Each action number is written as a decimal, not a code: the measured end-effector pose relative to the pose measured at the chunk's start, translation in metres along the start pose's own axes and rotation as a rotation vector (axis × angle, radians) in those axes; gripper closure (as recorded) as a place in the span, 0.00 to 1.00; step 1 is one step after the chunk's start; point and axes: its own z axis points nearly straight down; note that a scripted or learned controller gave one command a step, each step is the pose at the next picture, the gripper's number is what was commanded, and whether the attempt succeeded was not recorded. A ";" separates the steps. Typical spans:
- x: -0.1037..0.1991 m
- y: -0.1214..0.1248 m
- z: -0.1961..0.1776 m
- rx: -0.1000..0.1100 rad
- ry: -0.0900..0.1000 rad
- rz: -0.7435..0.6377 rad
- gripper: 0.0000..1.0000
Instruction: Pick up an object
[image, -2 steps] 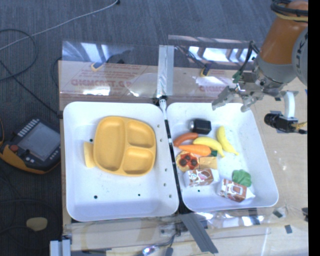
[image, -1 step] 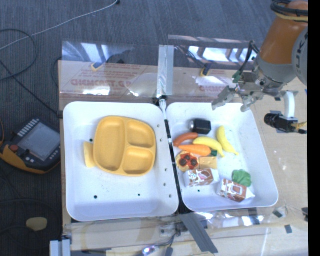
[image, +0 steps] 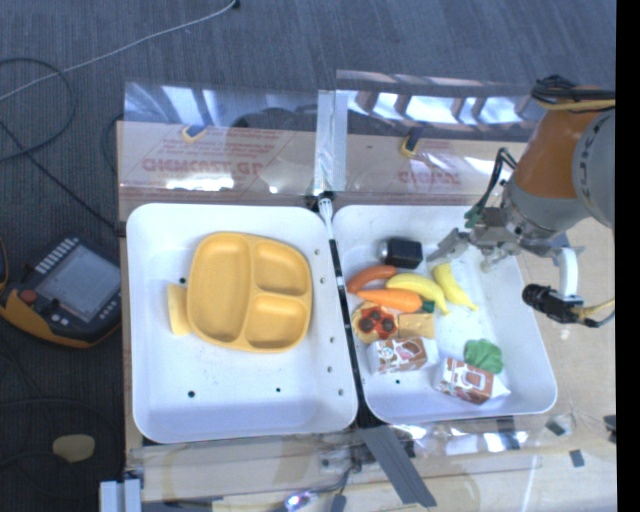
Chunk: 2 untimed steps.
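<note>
Front of right bin: two small red-and-white cartons lie nearest me, one (image: 402, 354) toward the middle divider, the other (image: 466, 380) by the front right corner with a green leafy piece (image: 485, 354) touching its top edge
Right bin (image: 535, 345): shallow, white, crowded with toy food on its left half
Pizza slice (image: 376, 322): just behind the nearer carton, next to a tan cracker-like square (image: 417, 325)
Carrot (image: 392, 298): orange, lying crosswise, touching a red sausage (image: 370, 276) behind it
Bananas: one (image: 417, 287) lies along the carrot, a second smaller one (image: 453, 285) sits just to its right, angled toward the back
Black block (image: 404, 250): at the back of the cluster, near the sausage tip
Gripper (image: 481, 246): hovering at the back right of the right bin, just behind the smaller banana; its two fingers (image: 446, 246) look spread apart with nothing between them
Arm (image: 560, 165): grey with an orange band, coming in from the right over the bin's far corner
Left bin (image: 150, 380): white, carrying a yellow divided plate (image: 248, 291) with three compartments, and a pale yellow strip (image: 178, 310) tucked at the plate's left edge
Counter (image: 230, 160): brown board behind both bins, with clear plastic sheeting along the back
Floor, left side: a handheld control pendant (image: 62, 290) with a dark screen, cables trailing around it
</note>
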 end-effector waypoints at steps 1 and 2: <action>-0.007 0.011 0.066 -0.013 -0.002 -0.154 0.00; -0.006 0.012 0.056 -0.017 0.001 -0.153 1.00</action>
